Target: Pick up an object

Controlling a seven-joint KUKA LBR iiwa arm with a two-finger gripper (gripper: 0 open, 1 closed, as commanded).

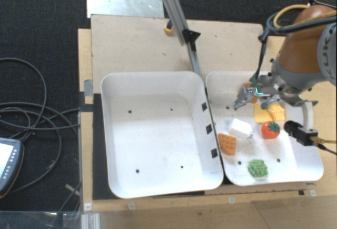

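While the arm (308, 43) leans in from the right, its orange band sits above the wrist and the hand (247, 97) hangs low over the right bin (310, 162), near its back edge. Can't tell if the hand is released or clenched. Right by it lies a yellow block (268, 113), then a tomato toy (270, 129), a white block (240, 128), a waffle piece (227, 143) and a green bumpy thing (257, 168). The left bin (113, 117) sits alongside on the counter (137, 43).

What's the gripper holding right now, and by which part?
Nothing that the view shows. The gripper hangs over the right bin, up-left of the yellow block; no object sits between its fingers. Open or shut cannot be told.
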